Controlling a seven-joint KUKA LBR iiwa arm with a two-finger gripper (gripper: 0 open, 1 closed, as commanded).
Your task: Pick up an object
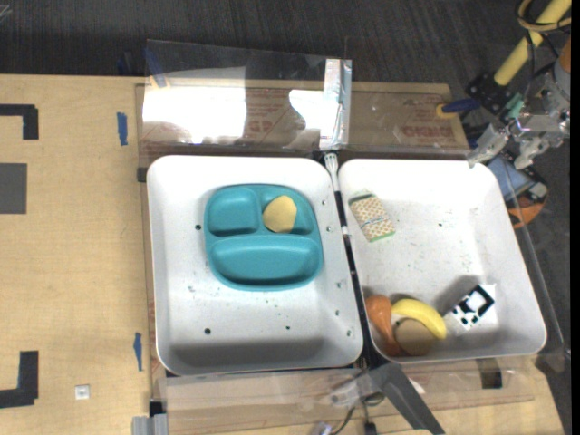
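1. The gripper (pixel 518 139) sits at about two o'clock in the view, outside the top right corner of the right bin (pixel 435 198). It is small and cluttered with cables there, so I cannot tell its state. Nothing visibly hangs from it.
2. Nearest to it inside the right bin is a speckled packet (pixel 372 217), lying flat at the bin's ten o'clock, just beside the wall shared with the left bin (pixel 181 315). It looks light and soft; a grip across its short width seems best.
3. At the right bin's five o'clock lies a tagged block (pixel 473 304), black and white, likely stiff and light, with flat faces to pinch.
4. At seven o'clock a banana (pixel 420 316) rests touching a brown lump (pixel 412 335) and an orange piece (pixel 380 316), all crowded into the corner. The banana looks smooth and curved, so it may slip; take it across the middle.
5. In the left bin a teal tray (pixel 258 259) holds a yellow ball (pixel 280 213) in its upper right compartment. The ball looks small and round, likely to roll.
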